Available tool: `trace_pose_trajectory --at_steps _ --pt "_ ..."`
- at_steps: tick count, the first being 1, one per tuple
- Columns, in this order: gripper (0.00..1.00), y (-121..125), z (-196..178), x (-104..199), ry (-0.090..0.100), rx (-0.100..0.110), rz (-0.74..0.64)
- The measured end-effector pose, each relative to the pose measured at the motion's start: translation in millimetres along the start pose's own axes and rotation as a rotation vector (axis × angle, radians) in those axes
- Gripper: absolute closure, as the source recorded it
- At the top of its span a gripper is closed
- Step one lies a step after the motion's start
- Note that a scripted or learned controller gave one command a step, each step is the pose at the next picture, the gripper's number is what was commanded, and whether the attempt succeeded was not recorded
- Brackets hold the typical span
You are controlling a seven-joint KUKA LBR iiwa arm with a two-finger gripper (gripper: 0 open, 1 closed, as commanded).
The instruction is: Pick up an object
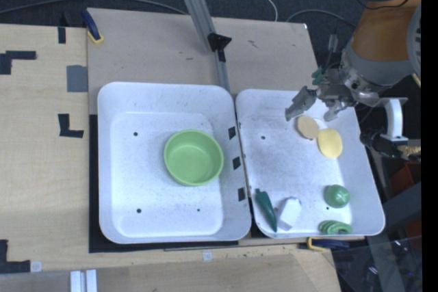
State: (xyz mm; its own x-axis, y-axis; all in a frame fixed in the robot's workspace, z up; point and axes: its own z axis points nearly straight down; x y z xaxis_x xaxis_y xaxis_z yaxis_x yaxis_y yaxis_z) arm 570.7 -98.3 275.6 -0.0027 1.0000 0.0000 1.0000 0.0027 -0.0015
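My gripper (316,108) hangs over the far part of the right bin (274,154), its two grey fingers spread apart and nothing between them. Just below it lie two pale yellow pieces: a small one (307,126) and a larger one (330,143). Nearer the front of that bin sit a green ball-like object (336,195), a flat green object (335,227), a white block (289,210) and a dark green pointed object (265,209).
The left bin (123,147) holds a light green bowl (194,156). A grey pole (197,3) slants down from the top to the seam between the bins. Cables lie on the dark floor behind the bench.
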Motion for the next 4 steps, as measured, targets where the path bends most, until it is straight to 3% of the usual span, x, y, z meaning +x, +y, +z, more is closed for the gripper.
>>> trace_pose_trajectory --at_steps 1,4 --pt "0.00 0.0 0.0 -0.2 0.000 0.000 0.000" --pt "0.00 7.9 155.5 -11.5 0.000 0.006 0.002"
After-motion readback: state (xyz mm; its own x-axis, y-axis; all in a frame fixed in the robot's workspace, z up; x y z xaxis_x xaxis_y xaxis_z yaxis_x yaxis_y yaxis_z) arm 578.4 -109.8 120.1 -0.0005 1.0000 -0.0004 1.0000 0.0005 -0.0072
